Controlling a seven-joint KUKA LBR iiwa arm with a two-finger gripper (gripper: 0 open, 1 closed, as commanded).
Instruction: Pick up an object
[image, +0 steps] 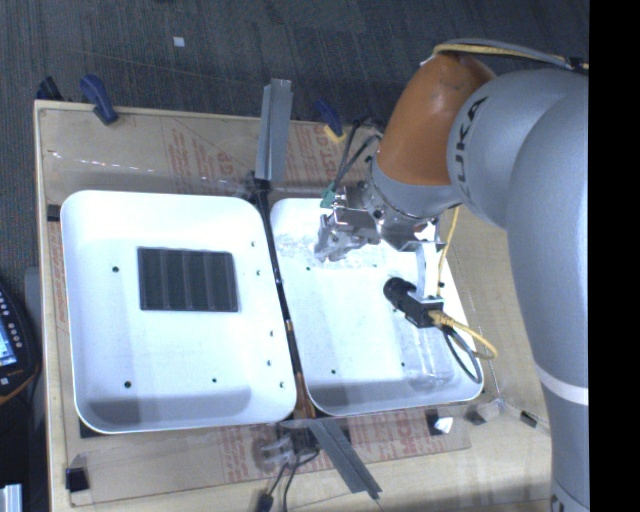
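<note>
Hand (335, 240), grip state unclear, hangs near right bin's (350, 395) far-left corner; open floor lies nearer.

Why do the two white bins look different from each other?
The shallow white left bin has a dark ribbed rectangle lying in it; the shallow white right bin has none. The grey arm with the orange band hangs over the right bin with its tool near that bin's far end, while the left bin is uncovered. Both are white with rounded corners, side by side.
</note>
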